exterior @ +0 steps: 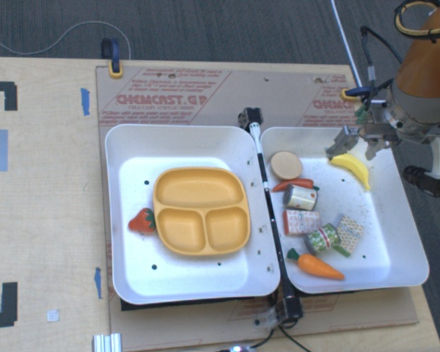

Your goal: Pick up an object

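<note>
End effector hovers over the far corner of the right bin, its two fingers spread and pointing down just above the banana, nothing pinched between them. That placement suggests the banana is the chosen target: it lies alone, apart from the crowded cluster of small packages and the carrot nearer the camera, so a straddle is easier. On the counter, the left bin holds a yellow divided plate with a strawberry beside it.

The arm is grey with an orange band, black cables looping at twelve o'clock, and a grey metal claw.
</note>
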Tool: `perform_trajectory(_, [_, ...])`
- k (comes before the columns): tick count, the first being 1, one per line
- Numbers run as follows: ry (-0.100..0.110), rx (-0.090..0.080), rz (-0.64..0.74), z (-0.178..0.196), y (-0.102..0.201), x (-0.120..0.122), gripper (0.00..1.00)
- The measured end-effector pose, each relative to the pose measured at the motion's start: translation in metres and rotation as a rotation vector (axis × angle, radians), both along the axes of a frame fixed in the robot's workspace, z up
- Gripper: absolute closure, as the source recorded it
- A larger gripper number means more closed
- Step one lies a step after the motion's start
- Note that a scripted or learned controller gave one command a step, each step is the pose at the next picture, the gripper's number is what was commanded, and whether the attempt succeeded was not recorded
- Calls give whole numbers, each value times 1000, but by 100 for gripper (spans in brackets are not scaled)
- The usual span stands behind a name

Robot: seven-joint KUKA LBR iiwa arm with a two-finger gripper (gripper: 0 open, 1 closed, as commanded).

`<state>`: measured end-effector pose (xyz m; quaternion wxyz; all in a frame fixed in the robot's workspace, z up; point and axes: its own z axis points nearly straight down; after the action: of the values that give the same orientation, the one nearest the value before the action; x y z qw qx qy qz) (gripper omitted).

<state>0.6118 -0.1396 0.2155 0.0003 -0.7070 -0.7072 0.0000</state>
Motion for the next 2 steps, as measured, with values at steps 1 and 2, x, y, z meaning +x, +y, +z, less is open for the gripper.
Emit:
perform_trajectory(1, [-3,-1,0,-119,5,7,0])
perform_trajectory(2, [-14,-5,-1,-126,26,-39,0])
